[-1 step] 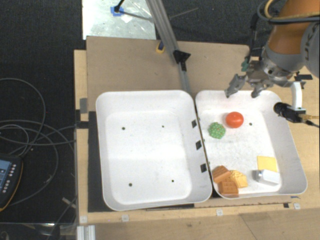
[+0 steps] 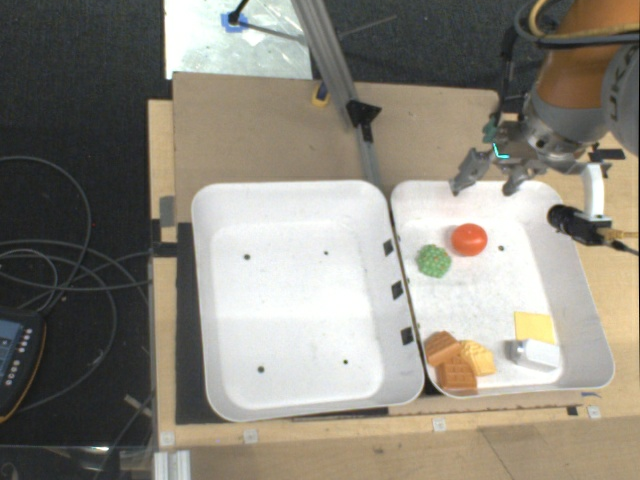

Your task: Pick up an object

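Robotics lab: bare counter (image 2: 260, 133) left of tool (image 2: 492, 176), loose floor cables (image 2: 70, 258), control pendant (image 2: 15, 353) far left.

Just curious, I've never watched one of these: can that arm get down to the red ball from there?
Probably yes. The gripper hangs open above the right bin's far edge, and nothing covers the red ball.

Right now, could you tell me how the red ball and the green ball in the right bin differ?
The red ball is smooth and slightly larger; the green ball is bumpy and smaller. Red lies nearer the gripper; green lies nearer the divide between bins. Both are round, apart from each other, and ungripped.
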Motion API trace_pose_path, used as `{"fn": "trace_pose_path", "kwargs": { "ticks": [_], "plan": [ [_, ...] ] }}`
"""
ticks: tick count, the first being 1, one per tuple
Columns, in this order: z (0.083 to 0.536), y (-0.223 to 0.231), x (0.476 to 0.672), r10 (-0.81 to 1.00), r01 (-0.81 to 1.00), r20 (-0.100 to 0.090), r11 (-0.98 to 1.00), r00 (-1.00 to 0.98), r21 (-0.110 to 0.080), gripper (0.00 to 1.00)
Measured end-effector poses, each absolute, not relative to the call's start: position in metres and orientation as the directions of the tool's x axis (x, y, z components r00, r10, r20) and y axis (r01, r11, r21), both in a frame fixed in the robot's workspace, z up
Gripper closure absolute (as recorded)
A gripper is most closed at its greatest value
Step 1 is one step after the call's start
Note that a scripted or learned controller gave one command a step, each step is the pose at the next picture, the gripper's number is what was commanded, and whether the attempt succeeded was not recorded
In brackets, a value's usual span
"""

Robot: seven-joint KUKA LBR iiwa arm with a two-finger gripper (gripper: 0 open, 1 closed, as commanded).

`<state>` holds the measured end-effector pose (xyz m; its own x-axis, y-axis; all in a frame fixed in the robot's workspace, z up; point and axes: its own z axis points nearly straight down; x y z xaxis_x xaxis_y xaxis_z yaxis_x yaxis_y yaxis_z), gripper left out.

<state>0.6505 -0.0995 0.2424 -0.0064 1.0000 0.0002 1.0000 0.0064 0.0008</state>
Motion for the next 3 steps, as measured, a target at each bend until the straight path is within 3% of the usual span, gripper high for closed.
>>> {"fn": "trace_pose_path", "kwargs": {
  "ticks": [1,2,3],
  "plan": [
    [0.18,-0.102,0.651,1.0,1.0,0.0,0.002,-0.002,-0.004,0.0],
    [0.124,-0.105,0.649,1.0,1.0,-0.006,0.002,-0.002,0.01,0.0],
    [0.089,-0.105,0.649,1.0,1.0,0.0,0.002,-0.002,-0.002,0.0]
  ]
}}
